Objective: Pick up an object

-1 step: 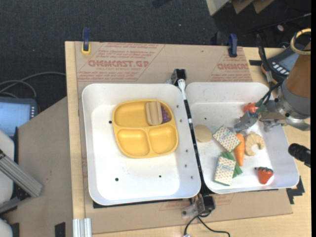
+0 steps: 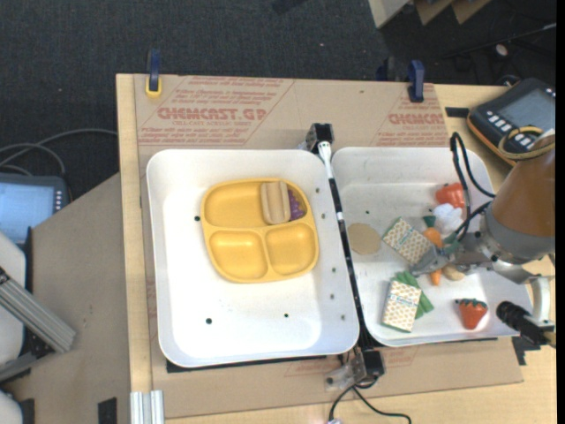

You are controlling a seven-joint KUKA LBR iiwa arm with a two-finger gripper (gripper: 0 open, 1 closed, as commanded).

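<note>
Camera view, looking down at a slant: a table [image 2: 221, 104] topped with printed brown board carries two shallow white bins side by side. At the middle of the left bin [image 2: 177, 237] sits a yellow divided plate [image 2: 238, 246], with a tan block [image 2: 274, 202] and something purple in its upper right section. The grey arm [image 2: 521, 210] with its orange band reaches in from the right over the right bin [image 2: 388, 162]. That bin holds a patterned card [image 2: 405, 238], a patterned packet [image 2: 401, 305] lying on a green piece, a tan disc [image 2: 363, 238], a toy strawberry [image 2: 472, 313] and a red and white item [image 2: 449, 196]. The gripper [image 2: 439, 259] hangs low among these, just beside the card. Whether it is clenched or released I cannot tell.
</note>
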